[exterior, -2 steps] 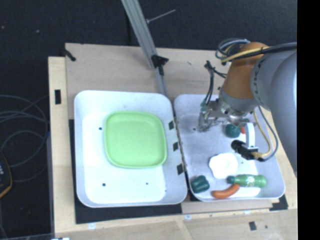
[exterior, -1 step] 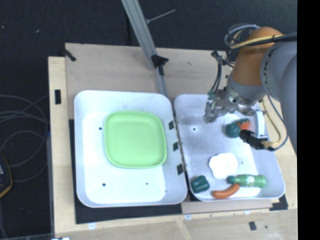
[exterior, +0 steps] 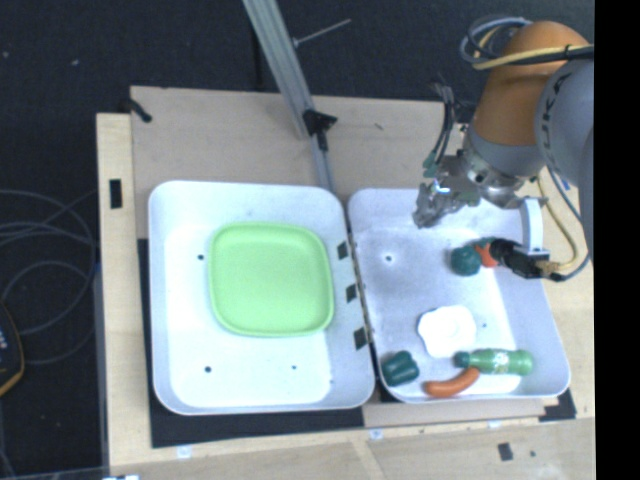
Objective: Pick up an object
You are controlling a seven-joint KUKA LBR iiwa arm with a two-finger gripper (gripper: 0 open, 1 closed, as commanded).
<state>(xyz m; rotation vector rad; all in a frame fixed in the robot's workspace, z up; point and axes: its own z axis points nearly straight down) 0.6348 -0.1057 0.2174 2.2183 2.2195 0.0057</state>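
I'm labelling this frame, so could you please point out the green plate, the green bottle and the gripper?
green plate [exterior: 271, 279], camera view, middle of its flat face.
green bottle [exterior: 497, 361], camera view, middle of its body.
gripper [exterior: 430, 212], camera view, at its tips above the right bin.

Seen from above, a desk [exterior: 240, 128] carries two white bins. The left bin [exterior: 180, 298] holds a green plate [exterior: 270, 278]. Right of the plate, the right bin [exterior: 400, 268] holds a teal ball [exterior: 464, 260], white lump [exterior: 446, 330], green bottle [exterior: 496, 361], orange sausage [exterior: 450, 384] and dark green block [exterior: 400, 368]. The hand [exterior: 432, 211] hangs above the ball.
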